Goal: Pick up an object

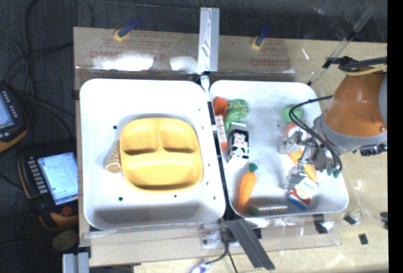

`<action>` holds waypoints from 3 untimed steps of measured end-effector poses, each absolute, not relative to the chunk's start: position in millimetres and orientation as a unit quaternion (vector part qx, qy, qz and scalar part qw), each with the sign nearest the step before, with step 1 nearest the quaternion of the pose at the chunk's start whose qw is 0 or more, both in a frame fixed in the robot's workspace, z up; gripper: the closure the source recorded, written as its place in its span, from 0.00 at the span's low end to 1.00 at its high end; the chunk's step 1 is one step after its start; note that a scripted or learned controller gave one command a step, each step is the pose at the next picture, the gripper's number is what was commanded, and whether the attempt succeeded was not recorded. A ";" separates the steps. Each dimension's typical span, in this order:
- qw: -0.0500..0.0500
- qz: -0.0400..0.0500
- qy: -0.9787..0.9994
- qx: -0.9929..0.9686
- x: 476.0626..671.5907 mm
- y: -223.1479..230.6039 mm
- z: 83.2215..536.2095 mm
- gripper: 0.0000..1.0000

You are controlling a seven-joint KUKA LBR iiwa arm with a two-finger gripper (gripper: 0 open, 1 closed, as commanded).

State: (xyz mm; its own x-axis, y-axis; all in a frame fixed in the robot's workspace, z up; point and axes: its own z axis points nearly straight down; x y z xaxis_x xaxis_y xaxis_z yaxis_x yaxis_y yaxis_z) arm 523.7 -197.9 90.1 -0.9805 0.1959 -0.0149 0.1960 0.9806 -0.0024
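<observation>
My gripper hangs low over the right side of the right bin, below the arm's orange band. It sits among a small cluster of toys: an orange and white piece to its left and a white, orange and blue item just in front of it. Whether anything is held is hidden by the wrist. An orange carrot lies in the bin's front left. A cow-patterned carton stands beside the divider, with a green toy behind it.
The left bin holds a yellow divided plate with a waffle cone poking out at its left. A red-orange item lies along the divider. A dark stick-like object rests at the right bin's front wall, and a green piece lies near its back right.
</observation>
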 end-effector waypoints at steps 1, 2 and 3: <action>0.007 -0.002 0.995 0.098 525.3 -197.4 98.1 1.00; 0.007 -0.002 0.995 0.098 525.3 -197.3 98.1 0.00; 0.006 -0.002 0.995 0.098 525.9 -197.5 105.0 1.00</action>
State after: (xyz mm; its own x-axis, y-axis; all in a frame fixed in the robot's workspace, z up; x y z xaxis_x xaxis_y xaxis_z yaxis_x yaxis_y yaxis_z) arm 525.9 -197.5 105.0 -0.9809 0.1941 -0.0132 0.1942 0.9810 -0.0028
